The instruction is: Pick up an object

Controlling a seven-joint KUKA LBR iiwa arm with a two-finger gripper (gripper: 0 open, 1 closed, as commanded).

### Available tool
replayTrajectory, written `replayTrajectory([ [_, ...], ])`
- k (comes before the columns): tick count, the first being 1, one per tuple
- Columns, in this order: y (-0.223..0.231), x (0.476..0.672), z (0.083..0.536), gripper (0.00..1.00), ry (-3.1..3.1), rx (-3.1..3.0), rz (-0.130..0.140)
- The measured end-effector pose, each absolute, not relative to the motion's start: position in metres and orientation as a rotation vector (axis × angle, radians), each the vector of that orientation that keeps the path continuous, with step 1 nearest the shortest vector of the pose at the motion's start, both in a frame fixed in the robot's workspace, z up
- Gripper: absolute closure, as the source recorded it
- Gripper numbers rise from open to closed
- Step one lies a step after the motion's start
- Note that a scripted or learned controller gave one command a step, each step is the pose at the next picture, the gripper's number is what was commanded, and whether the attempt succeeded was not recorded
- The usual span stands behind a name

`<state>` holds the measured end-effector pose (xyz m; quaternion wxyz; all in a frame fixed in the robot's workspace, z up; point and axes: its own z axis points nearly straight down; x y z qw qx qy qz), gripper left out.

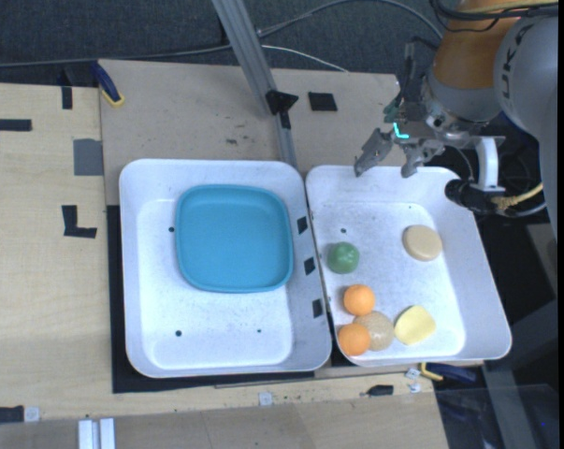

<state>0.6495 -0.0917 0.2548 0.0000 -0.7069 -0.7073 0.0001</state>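
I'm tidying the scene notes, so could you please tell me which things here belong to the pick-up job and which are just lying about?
For the job:
gripper, jaws open, holding nothing
green ball
beige disc
two orange balls
tan ball
yellow piece
right bin

Lying about:
blue plate
left bin
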Motion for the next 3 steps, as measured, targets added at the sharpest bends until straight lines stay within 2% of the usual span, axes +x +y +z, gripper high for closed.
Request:
replayTrajectory([
  [1, -0.092, 0.649, 0.255, 0.00, -2.222, -2.221, 0.000],
  [2, -0.095, 0.658, 0.204, 0.00, -2.219, -2.219, 0.005],
  [3, -0.094, 0.657, 0.161, 0.00, -2.220, -2.219, 0.005],
])
